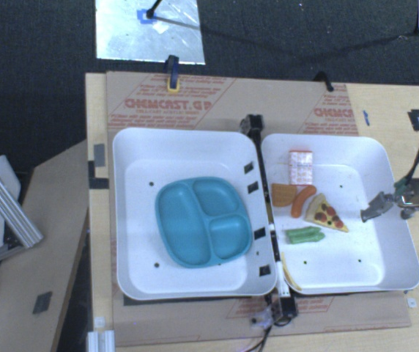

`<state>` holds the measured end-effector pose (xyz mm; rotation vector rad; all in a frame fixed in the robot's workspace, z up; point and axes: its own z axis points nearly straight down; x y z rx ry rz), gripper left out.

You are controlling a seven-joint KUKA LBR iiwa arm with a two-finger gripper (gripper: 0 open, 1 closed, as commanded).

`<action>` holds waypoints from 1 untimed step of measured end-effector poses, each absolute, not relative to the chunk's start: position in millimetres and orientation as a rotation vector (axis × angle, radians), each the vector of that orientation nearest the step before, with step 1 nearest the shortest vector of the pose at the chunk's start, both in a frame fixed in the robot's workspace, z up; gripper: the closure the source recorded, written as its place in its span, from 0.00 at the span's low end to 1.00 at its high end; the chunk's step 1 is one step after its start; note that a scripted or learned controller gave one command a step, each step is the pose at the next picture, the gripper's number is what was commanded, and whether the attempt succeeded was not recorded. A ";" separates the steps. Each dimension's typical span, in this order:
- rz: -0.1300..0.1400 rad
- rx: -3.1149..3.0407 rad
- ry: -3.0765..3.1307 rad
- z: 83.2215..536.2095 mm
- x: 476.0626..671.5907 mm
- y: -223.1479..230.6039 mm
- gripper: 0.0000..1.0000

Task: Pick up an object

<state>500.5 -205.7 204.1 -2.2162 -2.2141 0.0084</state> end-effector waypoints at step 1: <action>0.000 -2.219 -2.226 209.9 503.6 -205.2 0.00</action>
